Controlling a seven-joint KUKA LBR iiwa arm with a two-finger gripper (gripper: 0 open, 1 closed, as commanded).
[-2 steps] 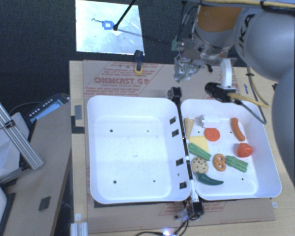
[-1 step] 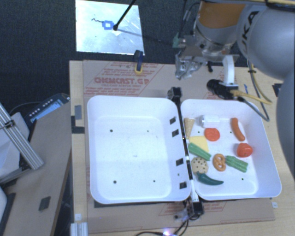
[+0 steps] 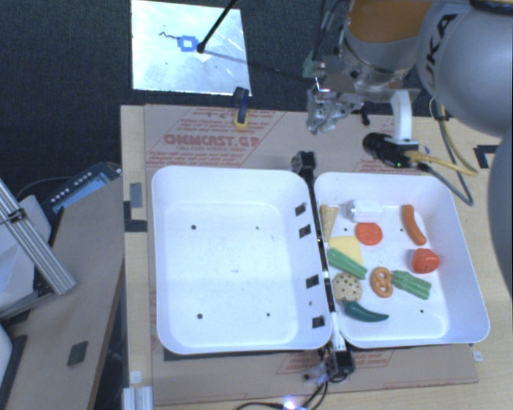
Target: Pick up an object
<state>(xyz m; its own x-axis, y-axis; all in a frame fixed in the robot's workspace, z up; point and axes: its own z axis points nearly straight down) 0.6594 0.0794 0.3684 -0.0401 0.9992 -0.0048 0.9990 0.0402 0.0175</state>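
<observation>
At 12 o'clock above the right bin [image 3: 461,240], the claw [image 3: 325,120] hangs over the bare bench [image 3: 208,140], past the bin's far rim, nothing between its tips (whether they're spread or pinched, cannot tell, too blurry). Grey arm [image 3: 473,64] comes in from 2 o'clock, orange band [image 3: 389,20] just above the wrist.

Right bin holds all the toy food. Taking the bin as a clock face:
- white block [image 3: 366,210] at 11 o'clock, cone [image 3: 329,218] just beside it toward 9
- red tomato slice [image 3: 369,234] near the middle, just below the white block
- sausage [image 3: 414,224] at 1 o'clock, lying slanted
- red tomato [image 3: 426,260] at 3 o'clock
- yellow cheese wedge [image 3: 345,247] at 9 o'clock, green bean [image 3: 346,263] touching its lower edge
- pretzel [image 3: 381,281] near 6, a second green piece [image 3: 411,284] just beside it at 4 o'clock
- cookie [image 3: 347,287] at 7 o'clock, dark green pepper [image 3: 366,312] just below it (closest to the near rim)

Left bin [image 3: 172,192] sits touching the right one along the black clips [image 3: 309,232] in the middle seam.

Claw well apart from every food item; none lifted.
</observation>
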